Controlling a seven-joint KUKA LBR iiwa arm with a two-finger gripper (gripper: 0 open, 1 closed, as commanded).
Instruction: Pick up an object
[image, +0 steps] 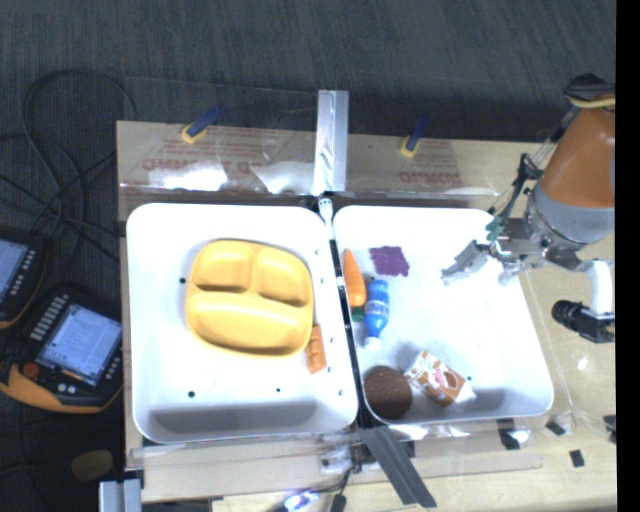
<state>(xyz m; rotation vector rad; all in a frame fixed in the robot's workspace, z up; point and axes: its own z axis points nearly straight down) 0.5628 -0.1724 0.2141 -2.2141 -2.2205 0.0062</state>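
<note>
— Where's the gripper (478, 258) now?

— Over the right bin (500, 330), near its far right corner, above bare white floor. Its fingers are spread apart, nothing between them.

— And the things to pick?

— Along that bin's left wall: an orange carrot (353, 277), a blue-and-white bottle (375, 310), a purple block (389, 261) just beside them. By the near edge, a brown ball (387, 391) touching a small printed packet (437, 378) (red and white, I think).

— The left bin (160, 400)?

— A yellow divided tray (250, 295), an orange piece (316, 350) against its right edge.
</note>
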